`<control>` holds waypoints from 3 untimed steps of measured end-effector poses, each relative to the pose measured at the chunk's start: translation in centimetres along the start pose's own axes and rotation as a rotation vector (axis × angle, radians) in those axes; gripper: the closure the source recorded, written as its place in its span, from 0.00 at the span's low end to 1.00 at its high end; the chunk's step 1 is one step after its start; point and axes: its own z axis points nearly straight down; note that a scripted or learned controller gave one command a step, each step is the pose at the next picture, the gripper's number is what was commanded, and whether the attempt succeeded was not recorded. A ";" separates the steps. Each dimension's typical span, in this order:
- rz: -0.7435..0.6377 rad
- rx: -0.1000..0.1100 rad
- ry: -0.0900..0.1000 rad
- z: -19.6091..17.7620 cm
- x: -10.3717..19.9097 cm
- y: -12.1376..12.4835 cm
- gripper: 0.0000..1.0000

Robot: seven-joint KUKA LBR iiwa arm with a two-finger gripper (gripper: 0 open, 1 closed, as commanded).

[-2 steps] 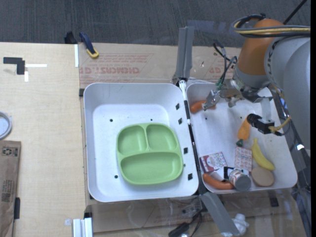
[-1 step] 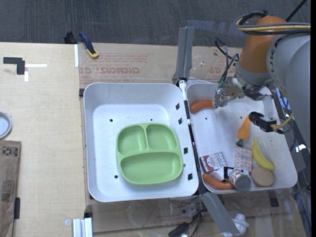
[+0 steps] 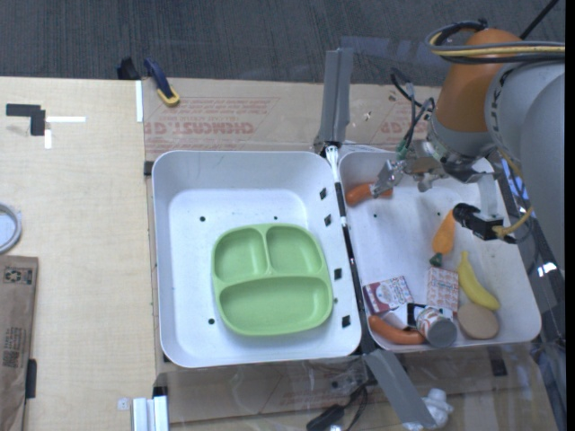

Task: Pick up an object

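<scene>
— Over the right bin (image 3: pixel 514 330), what is the arm doing?

— It reaches in from the right, its grey body and orange band high at the upper right corner, the wrist bent down toward the bin's far left corner. The gripper (image 3: pixel 388 182) sits low there, just beside a small orange carrot-like piece (image 3: pixel 358 193) lying by the bin's left wall.

— Is that piece between the fingers?

— It looks just left of them, perhaps touching. Whether the jaws stand wide or narrow I cannot tell; the metal parts blur together.

— Count the rest for me.

— Two white bins. The left bin (image 3: pixel 175 241) carries one green divided plate (image 3: pixel 272 278) with three compartments. In the right bin: one orange pepper-like item (image 3: pixel 444 233) near the middle, one yellow banana (image 3: pixel 473 281), one tan round item (image 3: pixel 478 323) below it, one grey can (image 3: pixel 438 325) on its side, one reddish sausage (image 3: pixel 396 331) along the near wall, and two small printed packets (image 3: pixel 388 292), (image 3: pixel 442 289).
</scene>
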 end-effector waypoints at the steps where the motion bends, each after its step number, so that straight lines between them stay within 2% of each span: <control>1: -0.094 0.004 0.003 2.1 0.7 0.0 0.00; 2: -0.092 0.002 0.001 1.1 0.6 0.0 1.00; 3: -0.092 0.002 0.002 1.1 0.6 0.0 0.00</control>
